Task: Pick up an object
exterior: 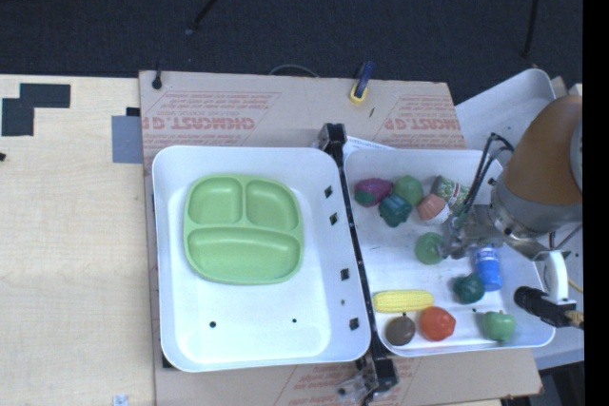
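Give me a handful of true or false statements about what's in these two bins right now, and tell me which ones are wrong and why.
1. The green divided plate lies in the left bin. True.
2. The corn cob lies in the left bin. False: it lies in the right bin, near its front edge.
3. The gripper is over the right bin, close to a green ball. True.
4. The tomato sits on the green divided plate. False: it is in the right bin, just in front of the corn cob.
5. A yellow and blue clamp sits at the back edge of the cardboard. True.
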Controlling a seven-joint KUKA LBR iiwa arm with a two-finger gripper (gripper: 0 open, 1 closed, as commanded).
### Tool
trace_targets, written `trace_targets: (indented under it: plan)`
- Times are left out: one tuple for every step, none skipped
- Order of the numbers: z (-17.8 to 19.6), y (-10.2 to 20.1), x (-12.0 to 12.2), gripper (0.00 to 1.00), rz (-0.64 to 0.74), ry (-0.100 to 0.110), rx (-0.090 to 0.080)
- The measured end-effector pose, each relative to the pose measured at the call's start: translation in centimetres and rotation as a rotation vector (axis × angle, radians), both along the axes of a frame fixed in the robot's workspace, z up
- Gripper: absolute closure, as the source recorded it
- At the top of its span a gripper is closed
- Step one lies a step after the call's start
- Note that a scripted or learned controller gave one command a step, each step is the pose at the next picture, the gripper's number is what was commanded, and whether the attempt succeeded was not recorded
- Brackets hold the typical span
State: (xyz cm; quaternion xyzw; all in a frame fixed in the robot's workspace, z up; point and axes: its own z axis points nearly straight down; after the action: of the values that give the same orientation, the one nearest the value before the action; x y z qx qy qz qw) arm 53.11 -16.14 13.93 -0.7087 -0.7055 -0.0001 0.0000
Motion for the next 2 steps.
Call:
trace_targets:
  plan:
    - [4.4,-0.8,0.0,1.00,-0.001,-0.002,-0.001]
    - [9.1,-0.9,0.1,1.00,0.005,-0.003,-0.001]
